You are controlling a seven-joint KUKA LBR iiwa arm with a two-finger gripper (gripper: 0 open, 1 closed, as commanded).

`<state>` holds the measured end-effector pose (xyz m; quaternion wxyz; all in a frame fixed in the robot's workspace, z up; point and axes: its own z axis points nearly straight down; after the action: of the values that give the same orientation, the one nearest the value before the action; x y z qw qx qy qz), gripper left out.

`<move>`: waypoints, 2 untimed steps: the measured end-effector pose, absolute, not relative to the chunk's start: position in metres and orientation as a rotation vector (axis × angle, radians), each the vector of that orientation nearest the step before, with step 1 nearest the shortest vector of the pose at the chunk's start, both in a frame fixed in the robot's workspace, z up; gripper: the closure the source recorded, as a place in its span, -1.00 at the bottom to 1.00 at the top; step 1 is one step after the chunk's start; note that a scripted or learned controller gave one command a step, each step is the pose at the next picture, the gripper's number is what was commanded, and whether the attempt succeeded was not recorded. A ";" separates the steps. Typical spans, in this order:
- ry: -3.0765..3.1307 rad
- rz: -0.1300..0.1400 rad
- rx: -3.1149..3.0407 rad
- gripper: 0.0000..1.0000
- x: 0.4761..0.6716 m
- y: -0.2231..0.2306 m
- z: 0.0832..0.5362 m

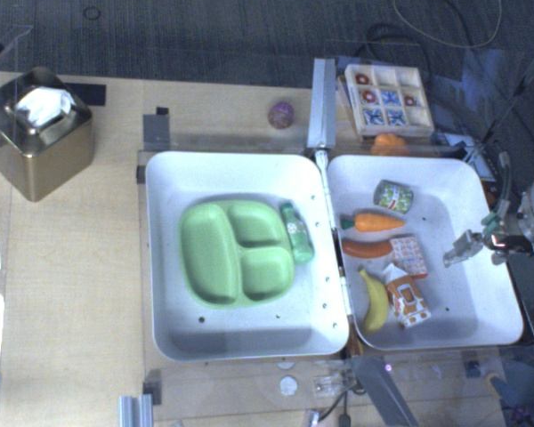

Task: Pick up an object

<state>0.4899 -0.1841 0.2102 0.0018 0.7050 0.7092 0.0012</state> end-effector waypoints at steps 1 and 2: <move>2.367 0.012 2.048 -1.00 0.547 -0.136 0.090; 2.362 0.018 2.042 1.00 0.550 -0.136 0.103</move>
<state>0.5496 -0.1358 0.1028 0.0095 0.6540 0.7564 0.0058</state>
